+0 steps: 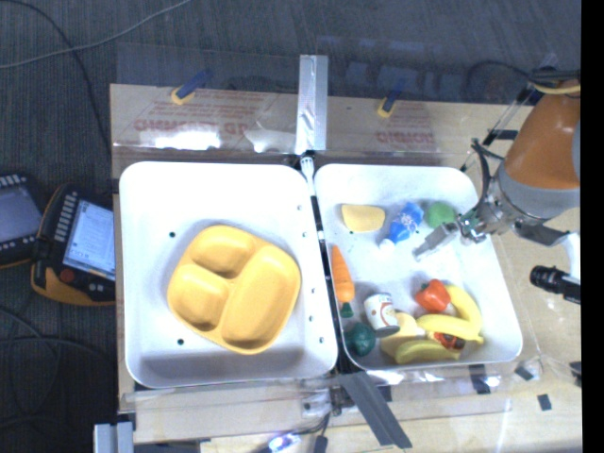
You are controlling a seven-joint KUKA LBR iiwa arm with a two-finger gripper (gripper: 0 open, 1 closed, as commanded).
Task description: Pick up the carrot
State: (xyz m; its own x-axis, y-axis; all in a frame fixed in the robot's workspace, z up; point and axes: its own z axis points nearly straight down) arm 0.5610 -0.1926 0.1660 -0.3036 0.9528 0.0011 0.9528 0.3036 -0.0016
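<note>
Lying against the right bin's (491, 281) left wall, the carrot (342, 274) sits well apart from the hand (436, 240), whose grip I cannot tell.

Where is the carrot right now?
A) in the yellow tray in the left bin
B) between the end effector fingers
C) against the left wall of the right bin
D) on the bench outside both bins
C: the carrot lies along the left wall of the right bin, well apart from the end effector.

Orange carrot (342, 274); yellow divided tray (235, 287) in white left bin (142, 253). White right bin (491, 281): yellow bananas (444, 333), blue toy (404, 223), green ball (440, 215), red-orange pepper (433, 296). Grey arm (538, 173), orange band.
</note>
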